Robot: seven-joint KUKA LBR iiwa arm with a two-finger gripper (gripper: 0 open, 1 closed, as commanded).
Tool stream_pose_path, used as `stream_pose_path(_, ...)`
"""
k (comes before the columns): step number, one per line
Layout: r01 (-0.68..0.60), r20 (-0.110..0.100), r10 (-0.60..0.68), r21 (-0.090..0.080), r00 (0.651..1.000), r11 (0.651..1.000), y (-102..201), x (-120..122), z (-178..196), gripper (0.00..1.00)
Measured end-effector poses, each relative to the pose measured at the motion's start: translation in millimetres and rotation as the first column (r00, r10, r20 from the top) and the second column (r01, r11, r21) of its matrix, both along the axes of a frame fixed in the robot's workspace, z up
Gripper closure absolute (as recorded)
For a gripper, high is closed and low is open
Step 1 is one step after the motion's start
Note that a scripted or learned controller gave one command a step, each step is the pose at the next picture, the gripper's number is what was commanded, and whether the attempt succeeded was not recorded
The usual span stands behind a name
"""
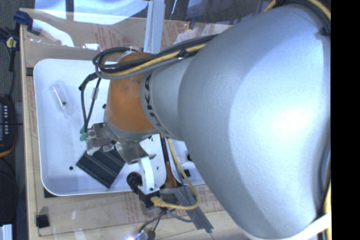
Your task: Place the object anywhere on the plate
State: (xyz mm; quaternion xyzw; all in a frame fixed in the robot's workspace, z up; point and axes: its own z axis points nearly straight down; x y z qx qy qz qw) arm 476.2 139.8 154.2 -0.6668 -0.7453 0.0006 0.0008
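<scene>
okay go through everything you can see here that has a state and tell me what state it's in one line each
arm: reaching in over the left bin, hiding most of the bench.
gripper: low over the left bin's near end; dark part by the bin floor.
clear tube-like object: lying flat on the bin floor, apart from the gripper, not held.
left bin: sits flat on the bench.
cables: looped above the orange band.
</scene>
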Motion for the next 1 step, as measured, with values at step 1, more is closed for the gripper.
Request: stream_pose_path(1,0.206,0.0,-0.206,-0.001,0.979,0.979,49.8,0.7,-60.8,1.0)
